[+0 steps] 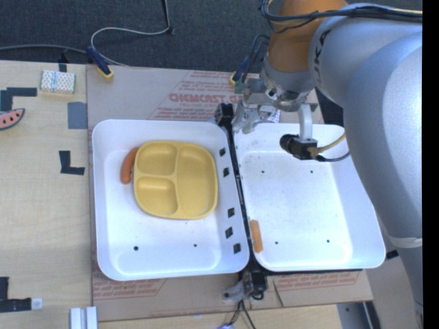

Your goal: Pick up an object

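A yellow divided plate (175, 179) lies in the left bin (110, 252). An orange sausage-shaped piece (126, 166) rests against the plate's left edge. A second small orange piece (256, 236) lies in the right bin (309, 204), close to its left wall near the front. My gripper (245, 120) hangs over the far edge of the bins, just above the divider between them, well away from both orange pieces. Nothing shows in its grasp.
The grey arm covers the right side and the far right corner of the right bin. Black clips (230, 213) line the divider. On the bench to the left lie a patterned block (57, 81), a watermelon-slice toy (8, 118) and a blue-handled cable end (99, 59).
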Robot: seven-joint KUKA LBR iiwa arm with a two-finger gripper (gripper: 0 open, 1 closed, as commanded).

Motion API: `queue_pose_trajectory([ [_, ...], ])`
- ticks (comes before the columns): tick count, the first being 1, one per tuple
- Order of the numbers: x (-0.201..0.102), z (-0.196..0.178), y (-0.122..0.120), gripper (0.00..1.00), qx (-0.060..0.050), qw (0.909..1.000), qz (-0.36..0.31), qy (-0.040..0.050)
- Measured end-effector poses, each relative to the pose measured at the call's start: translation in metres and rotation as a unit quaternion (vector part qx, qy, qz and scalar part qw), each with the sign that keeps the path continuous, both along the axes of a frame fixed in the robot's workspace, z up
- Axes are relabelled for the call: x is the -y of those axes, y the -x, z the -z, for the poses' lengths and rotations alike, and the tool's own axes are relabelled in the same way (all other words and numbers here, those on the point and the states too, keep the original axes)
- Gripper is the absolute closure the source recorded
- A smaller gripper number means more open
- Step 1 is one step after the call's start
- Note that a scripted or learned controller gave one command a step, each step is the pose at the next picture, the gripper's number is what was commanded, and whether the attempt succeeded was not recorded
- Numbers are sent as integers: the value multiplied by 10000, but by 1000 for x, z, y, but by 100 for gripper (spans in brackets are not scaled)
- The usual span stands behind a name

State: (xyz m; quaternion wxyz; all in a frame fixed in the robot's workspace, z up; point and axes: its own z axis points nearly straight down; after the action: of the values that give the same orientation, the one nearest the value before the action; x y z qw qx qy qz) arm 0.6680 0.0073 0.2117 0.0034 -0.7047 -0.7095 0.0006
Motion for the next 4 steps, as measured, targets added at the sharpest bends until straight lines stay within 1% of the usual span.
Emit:
queue_pose_trajectory([
  [1,0,0,0,0,-1,10000,0,2],
  [2,-1,-9,0,100,-6,10000,-4,-8],
  [3,-1,-9,0,0,-6,10000,-4,-6],
  [4,-1,-19,0,100,-10,10000,-6,-17],
])
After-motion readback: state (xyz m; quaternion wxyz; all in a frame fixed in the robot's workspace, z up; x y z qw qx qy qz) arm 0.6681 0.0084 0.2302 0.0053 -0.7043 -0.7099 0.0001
